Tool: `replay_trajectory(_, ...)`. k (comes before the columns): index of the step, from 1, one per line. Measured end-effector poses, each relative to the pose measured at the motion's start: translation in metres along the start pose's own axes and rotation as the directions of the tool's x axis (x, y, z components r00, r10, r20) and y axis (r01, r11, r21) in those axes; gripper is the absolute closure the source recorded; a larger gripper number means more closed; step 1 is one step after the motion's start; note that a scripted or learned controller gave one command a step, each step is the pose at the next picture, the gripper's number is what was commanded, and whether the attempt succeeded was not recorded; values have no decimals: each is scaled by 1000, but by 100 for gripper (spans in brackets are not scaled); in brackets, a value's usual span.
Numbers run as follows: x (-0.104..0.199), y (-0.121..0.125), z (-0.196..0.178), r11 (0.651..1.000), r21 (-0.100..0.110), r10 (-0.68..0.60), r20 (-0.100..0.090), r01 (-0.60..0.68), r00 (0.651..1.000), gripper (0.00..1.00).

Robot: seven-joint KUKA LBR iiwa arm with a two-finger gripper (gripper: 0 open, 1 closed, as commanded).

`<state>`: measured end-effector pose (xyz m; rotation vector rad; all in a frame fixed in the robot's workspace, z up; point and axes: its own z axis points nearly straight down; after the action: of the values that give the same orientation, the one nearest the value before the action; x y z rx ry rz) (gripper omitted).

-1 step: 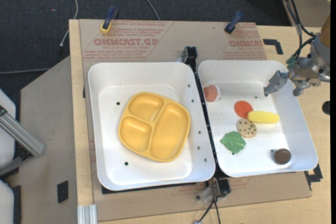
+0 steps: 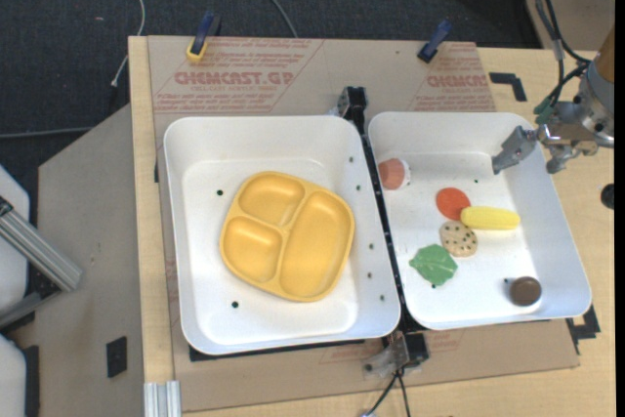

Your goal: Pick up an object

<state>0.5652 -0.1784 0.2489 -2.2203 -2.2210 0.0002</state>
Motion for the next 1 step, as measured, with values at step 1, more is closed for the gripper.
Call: replay_trajectory(1,8,0,45,1000,6,0,-2,0,1000,0)
